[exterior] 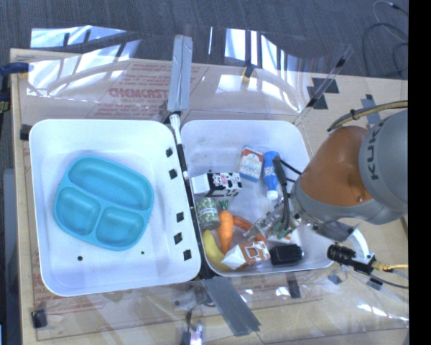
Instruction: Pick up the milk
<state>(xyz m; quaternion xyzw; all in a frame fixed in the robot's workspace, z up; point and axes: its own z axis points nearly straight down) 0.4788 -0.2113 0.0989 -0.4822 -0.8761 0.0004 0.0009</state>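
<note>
Where the bench begins at the left of the camera view, the left shallow white bin (43, 192) holds a light-blue plastic tray with three compartments (104, 202), lying flat near the bin's middle. Next comes the right shallow white bin (201, 131), its left wall touching the first bin. Along that left side lie a small white-and-black cow-patterned milk carton (223, 182), on its side and apart from the gripper; below it a greenish can (207, 212), a yellow banana (212, 248) and an orange carrot (226, 230), the carrot just beside the banana. Near the bottom wall sits an orange-and-white box (253, 252), with a black oblong object (286, 254) to its right. Toward the bin's upper middle stand a red-and-white carton (251, 164) and, just beside it, a blue-and-white bottle (272, 172). Right of centre, the two-finger gripper (279, 220) is down among the items, well apart from the milk; whether its fingers are open or closed, and whether they grasp anything, cannot be told. Rightmost, the grey arm with its orange band (330, 175) reaches in over the bin's edge.
</note>
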